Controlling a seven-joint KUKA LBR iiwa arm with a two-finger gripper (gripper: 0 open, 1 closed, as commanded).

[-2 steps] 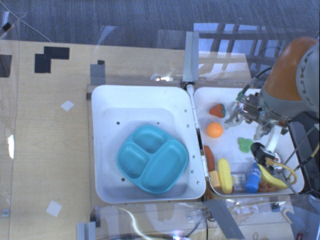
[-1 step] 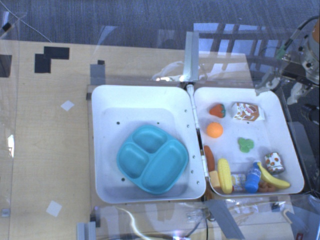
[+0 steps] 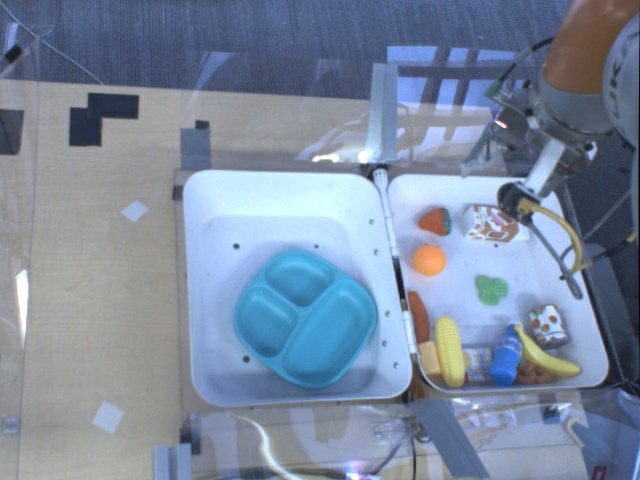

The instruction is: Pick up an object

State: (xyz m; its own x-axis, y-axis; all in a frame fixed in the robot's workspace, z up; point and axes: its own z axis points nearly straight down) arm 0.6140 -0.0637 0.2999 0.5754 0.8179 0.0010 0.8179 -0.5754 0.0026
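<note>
— So, where is the grey two-finger gripper [image 3: 515, 108]?

— High at the far right, at the end of the grey arm with the orange band [image 3: 600, 28]. It hangs over the back rim of the right-hand shallow white bin [image 3: 525, 268]. I cannot tell from this angle whether it is open or closed.

— And the things to pick?

— All lying in the bins, apart from the gripper. Near the back of the right bin a small red strawberry-shaped toy [image 3: 434, 220] sits beside a white packet with red print [image 3: 493, 225]. An orange ball [image 3: 429, 259] is just in front of the strawberry, and a little green toy [image 3: 490, 289] lies alone near the middle.

— The front edge?

— Crowded. A dark red sausage-shaped piece [image 3: 418, 316] lies along the left wall, with a yellow corn cob [image 3: 449, 350] next to it. Then come a blue bottle [image 3: 507, 356] and a yellow banana [image 3: 545, 358] that touch each other. A small white item with red spots [image 3: 548, 323], possibly a toy mushroom, sits just behind the banana.

— The left-hand shallow white bin [image 3: 250, 218]?

— It holds a light blue plastic divided plate [image 3: 305, 316], flat, toward the front right
</note>
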